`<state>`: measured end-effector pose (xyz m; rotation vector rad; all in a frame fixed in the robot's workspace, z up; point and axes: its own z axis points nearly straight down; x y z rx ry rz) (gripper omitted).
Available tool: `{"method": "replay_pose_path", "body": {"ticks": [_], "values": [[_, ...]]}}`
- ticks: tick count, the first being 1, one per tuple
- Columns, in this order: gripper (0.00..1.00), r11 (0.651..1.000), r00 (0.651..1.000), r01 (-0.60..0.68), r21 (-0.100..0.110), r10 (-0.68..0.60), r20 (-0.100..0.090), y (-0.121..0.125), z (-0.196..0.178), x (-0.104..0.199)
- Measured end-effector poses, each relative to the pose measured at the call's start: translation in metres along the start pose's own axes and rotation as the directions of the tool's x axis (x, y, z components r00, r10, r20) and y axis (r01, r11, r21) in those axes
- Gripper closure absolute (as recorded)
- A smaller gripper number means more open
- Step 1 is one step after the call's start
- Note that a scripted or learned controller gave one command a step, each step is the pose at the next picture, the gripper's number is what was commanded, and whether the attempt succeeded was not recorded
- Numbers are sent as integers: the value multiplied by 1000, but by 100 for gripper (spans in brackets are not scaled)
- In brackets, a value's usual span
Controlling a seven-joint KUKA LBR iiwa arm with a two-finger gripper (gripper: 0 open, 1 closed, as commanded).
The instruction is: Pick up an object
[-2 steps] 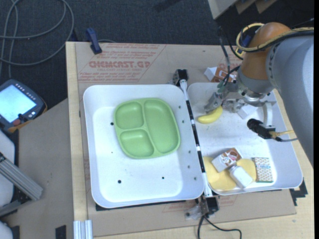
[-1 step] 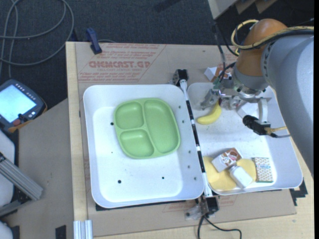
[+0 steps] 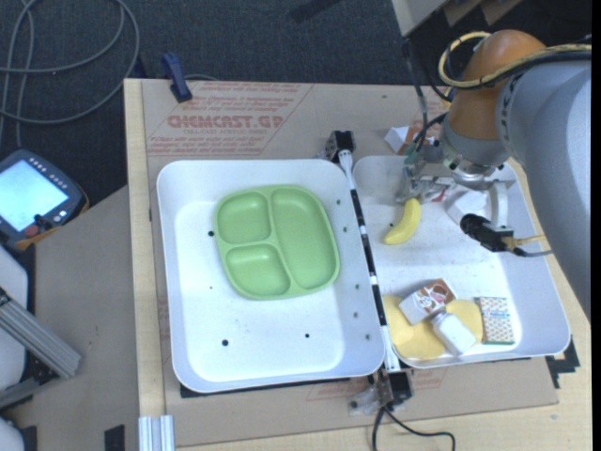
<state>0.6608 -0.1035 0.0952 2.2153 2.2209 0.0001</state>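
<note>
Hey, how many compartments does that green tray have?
3. The green tray in the left bin has one compartment at upper left, one at lower left, and a long one down its right side.

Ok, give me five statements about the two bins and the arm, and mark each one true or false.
1. The green divided tray lies in the left bin. True.
2. The banana lies in the left bin. False: it is in the right bin.
3. The gripper is above the banana's upper end. True.
4. The green tray has five compartments. False: three.
5. The yellow plate sits at the right bin's near end. True.
</note>
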Motion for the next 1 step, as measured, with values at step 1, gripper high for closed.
{"method": "replay_pose_path", "body": {"ticks": [1], "values": [[100,1000,1000,-1,3,1,-4,-43,-90,68]]}}
